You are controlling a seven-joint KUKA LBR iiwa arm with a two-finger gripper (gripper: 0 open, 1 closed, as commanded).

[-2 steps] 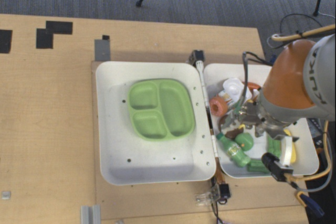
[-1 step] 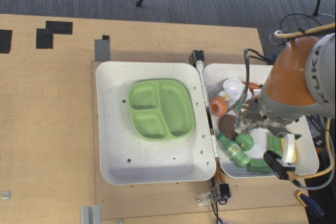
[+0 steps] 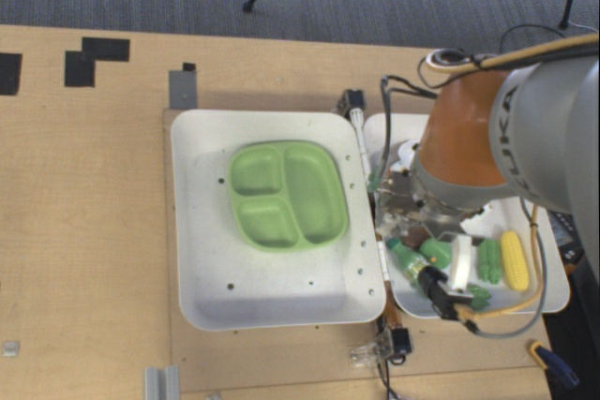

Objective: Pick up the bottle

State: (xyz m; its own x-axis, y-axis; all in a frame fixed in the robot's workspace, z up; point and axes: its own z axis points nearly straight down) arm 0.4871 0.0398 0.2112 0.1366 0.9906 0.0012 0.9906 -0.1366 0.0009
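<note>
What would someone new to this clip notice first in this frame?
Probably the bulky grey arm with its orange band, which reaches in from the right and hangs low over the right bin, covering much of it. Next comes the bright green divided tray, lying alone in the middle of the left bin. Beside the arm, green items and a yellow corn cob crowd the right bin's near side.

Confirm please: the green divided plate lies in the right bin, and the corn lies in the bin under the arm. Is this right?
One thing is wrong. The camera view shows the green plate in the left bin, not the right one. The rest holds: the corn lies in the right bin, where the arm reaches in.
</note>
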